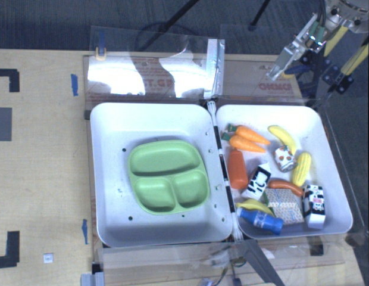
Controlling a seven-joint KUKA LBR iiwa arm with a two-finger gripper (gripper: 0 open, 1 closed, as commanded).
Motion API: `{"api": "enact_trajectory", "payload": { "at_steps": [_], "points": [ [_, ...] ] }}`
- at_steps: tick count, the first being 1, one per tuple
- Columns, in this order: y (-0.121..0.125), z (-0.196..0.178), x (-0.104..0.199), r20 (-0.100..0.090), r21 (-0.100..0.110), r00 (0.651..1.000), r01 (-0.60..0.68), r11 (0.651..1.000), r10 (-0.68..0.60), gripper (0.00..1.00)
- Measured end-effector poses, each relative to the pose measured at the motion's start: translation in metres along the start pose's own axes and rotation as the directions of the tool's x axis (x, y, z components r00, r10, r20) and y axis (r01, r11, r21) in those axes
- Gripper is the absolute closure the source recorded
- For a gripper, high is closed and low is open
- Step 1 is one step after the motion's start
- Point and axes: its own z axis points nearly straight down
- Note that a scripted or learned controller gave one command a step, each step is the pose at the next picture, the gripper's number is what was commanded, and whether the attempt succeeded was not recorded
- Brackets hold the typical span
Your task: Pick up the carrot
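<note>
Two shallow white bins sit side by side on the bench (pixel 36 159): the left bin (pixel 107 130) holds one green divided plate (pixel 168 176) with three compartments, and the right bin (pixel 333 159) holds all loose items. Two carrots (pixel 249 137) lie together at the upper-left of the right bin, near the divider between the bins, green tops pointing left, one just above the other and touching. Directly below them stands one orange-red bottle-shaped item (pixel 237 168), close to the lower carrot. Two yellow banana-like items are present: one (pixel 282 137) to the right of the carrots, one (pixel 253 205) low in the bin. One corn cob (pixel 301 168) lies near the right wall, with one small white spotted item (pixel 284 158) beside it. One red sausage (pixel 284 186), one blue bottle (pixel 261 220), one patterned flat packet (pixel 285 210) and two black-and-white cartons (pixel 256 182) (pixel 314 205) fill the lower part. One gripper (pixel 280 68) hangs at the upper right, above the bench behind the right bin, well apart from the carrots, tilted down and to the left. Finger spacing cannot be determined at this resolution; nothing is visible between them.
</note>
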Motion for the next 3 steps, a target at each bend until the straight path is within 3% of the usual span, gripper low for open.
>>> {"api": "enact_trajectory", "payload": {
  "at_steps": [1, 2, 3],
  "points": [
    [0.018, 0.111, 0.024, -0.002, 0.001, 1.0, 0.009, 1.0, -0.009, 0.0],
    [-0.034, 0.236, 0.057, -0.003, 0.002, 1.0, 0.024, 1.0, -0.024, 0.0],
    [-0.033, 0.235, -0.003, 0.001, -0.001, 0.992, 0.127, 0.992, -0.127, 0.0]
  ]
}}
